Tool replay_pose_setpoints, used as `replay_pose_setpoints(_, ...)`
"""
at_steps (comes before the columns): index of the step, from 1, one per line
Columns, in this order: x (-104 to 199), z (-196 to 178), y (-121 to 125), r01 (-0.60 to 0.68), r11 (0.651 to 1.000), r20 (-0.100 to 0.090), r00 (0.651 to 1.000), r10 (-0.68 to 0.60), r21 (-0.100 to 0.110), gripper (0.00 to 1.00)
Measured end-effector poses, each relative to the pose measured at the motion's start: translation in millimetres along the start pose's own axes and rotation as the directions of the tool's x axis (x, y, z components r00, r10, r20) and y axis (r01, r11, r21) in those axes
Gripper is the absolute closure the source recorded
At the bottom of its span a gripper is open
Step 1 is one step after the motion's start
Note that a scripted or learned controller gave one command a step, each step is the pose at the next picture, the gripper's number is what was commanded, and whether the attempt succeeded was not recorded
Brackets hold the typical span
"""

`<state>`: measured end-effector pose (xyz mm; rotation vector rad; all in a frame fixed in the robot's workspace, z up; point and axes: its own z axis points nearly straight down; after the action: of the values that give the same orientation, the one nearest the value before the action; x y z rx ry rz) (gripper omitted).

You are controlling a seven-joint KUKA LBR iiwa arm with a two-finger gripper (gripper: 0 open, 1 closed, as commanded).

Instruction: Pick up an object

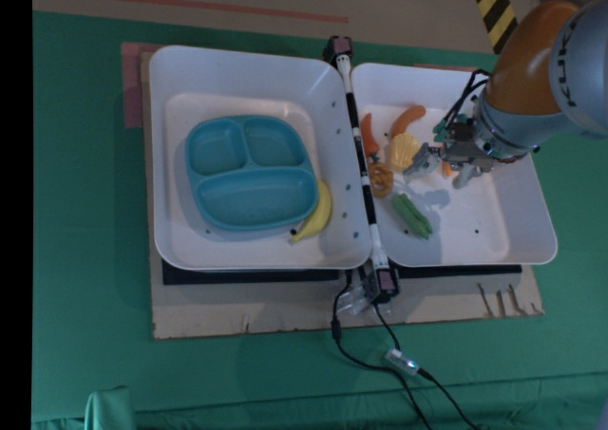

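In the right bin, the open, empty gripper hovers just right of the yellow piece near the bin's left wall.

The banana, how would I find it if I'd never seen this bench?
Look in the left bin, the one holding the blue plate. The banana lies against the plate's lower right corner, near the divider between the bins. It is the curved yellow thing beside the plate; the other toy foods lie in the right bin.
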<state>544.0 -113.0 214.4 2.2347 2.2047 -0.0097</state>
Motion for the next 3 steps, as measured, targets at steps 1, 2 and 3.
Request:
replay_pose_setpoints(1, -1.2, -8.0, 0.7, -0.003, 1.0, 0.001, 1.0, 0.003, 0.002, 1.0)
replay_pose_setpoints(2, -1.2, -8.0, 0.7, -0.003, 1.0, 0.001, 1.0, 0.003, 0.002, 0.0)
replay_pose_setpoints(3, 10.8, 22.9, 11.8, 0.008, 1.0, -0.003, 1.0, -0.008, -0.001, 0.0)
